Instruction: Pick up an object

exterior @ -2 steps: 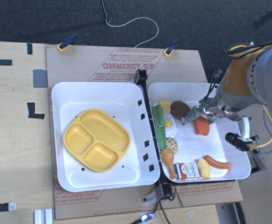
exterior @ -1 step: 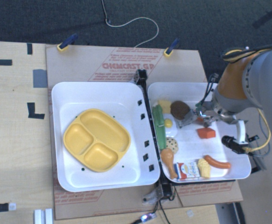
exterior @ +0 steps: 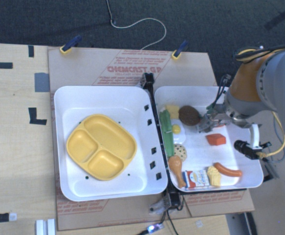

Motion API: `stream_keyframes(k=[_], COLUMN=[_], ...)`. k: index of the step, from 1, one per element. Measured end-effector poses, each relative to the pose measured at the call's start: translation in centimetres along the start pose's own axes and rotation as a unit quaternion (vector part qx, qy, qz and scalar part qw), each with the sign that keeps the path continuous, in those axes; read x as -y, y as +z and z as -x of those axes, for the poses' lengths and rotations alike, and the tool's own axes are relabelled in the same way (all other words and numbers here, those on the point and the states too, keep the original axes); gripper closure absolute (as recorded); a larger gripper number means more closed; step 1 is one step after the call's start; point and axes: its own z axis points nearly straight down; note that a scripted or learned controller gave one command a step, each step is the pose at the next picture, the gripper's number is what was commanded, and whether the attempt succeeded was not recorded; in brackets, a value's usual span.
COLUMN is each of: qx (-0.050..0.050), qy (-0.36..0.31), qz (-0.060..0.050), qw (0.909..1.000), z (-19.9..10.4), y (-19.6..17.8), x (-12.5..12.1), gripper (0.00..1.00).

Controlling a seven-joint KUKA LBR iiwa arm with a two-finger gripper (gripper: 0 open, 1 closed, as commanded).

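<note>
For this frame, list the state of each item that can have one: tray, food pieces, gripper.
Yellow tray: upright in the left bin, nothing in its compartments.
Brown ball: resting in the right bin, beside the gripper.
Red block: lying flat, apart from the gripper.
Sausage: lying on its side.
Gripper: low over the right bin, nothing visibly held.

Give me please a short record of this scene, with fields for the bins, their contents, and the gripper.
left bin: holds a yellow divided tray
right bin: holds toy food
near gripper: brown round item, orange-red block
left wall of right bin: green long item, cookie, drumstick
front edge: small carton, sausage
gripper: low over the right bin, beside the brown round item; nothing seen between its fingers
</note>
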Motion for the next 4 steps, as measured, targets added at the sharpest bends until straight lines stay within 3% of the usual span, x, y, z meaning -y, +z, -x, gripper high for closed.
stream_keyframes(k=[2, 3, 4], qx=[-0.001, -0.001, -0.002], qy=[0.001, 0.001, 0.0], qz=[0.001, -0.001, -0.003], qw=[1.0, 1.0, 1.0], z=[0.2, 0.1, -4.6], y=[-12.3, -12.9, -11.8], x=[-0.8, -0.8, 1.7], gripper=[1.0, 1.0, 1.0])
